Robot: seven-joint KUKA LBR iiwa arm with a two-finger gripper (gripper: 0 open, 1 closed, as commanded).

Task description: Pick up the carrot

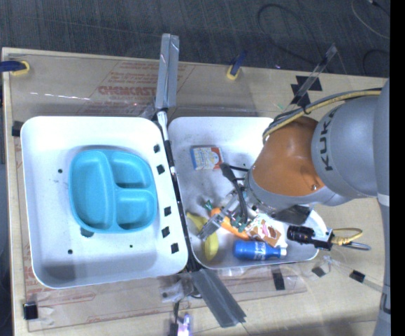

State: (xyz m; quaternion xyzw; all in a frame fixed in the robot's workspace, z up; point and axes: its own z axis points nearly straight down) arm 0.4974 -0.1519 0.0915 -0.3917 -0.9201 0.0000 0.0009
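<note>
The carrot is a small orange piece lying in the right bin, near its front-left part, among other items. My gripper hangs low over the bin just right of the carrot and appears to touch the clutter there. The grey arm with its orange band hides the right half of the bin. I cannot make out whether the carrot is between the gripper's tips or merely beside them.
A yellow banana lies in front of the carrot, a blue bottle and a colourful packet to its right. A white carton sits further back. The left bin holds a blue divided tray.
</note>
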